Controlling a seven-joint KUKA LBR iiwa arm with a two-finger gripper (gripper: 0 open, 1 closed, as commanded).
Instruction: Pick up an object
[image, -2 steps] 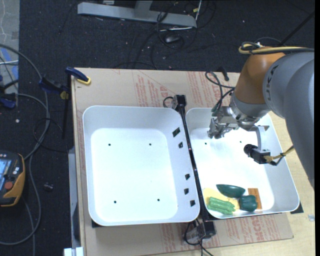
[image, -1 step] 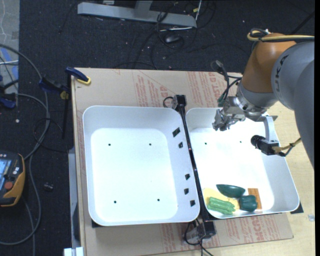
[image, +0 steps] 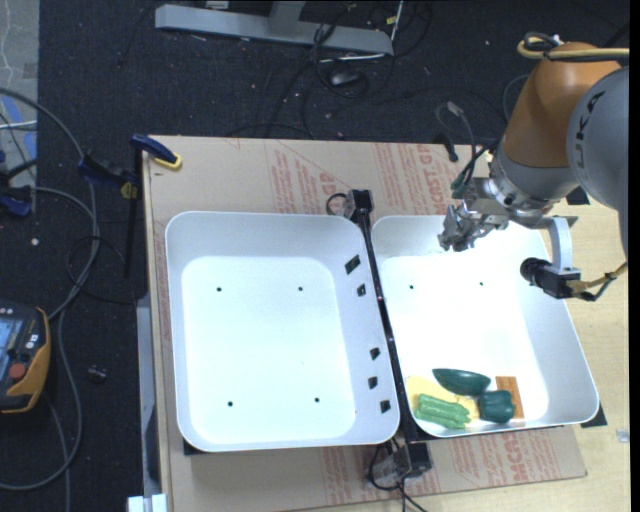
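Note:
Several small objects lie bunched at the near edge of the right bin: a dark green bowl-like piece, a light green ribbed piece, a teal block, a yellow piece and an orange-brown block. My gripper hangs over the far edge of the right bin, well away from that cluster. I see nothing between its fingers.
The left bin stands beside the right one, a black divider with clips between them. Both sit on a cardboard-covered bench. Cables and a blue-yellow clamp lie beyond the bench's far left corner.

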